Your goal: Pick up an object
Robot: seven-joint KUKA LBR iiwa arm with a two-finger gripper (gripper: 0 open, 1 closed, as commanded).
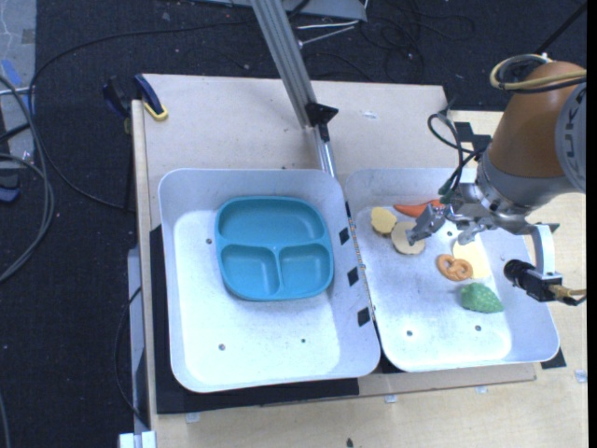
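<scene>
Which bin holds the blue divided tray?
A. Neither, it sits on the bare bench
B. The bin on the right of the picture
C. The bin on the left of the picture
C: the blue divided tray lies inside the left bin, while the right bin holds the small food-like items.

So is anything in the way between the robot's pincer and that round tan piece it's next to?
Nothing visible blocks it. The pincer hangs right above the tan piece in the right bin. The yellow piece and orange carrot lie close beside it, not over it.
</scene>
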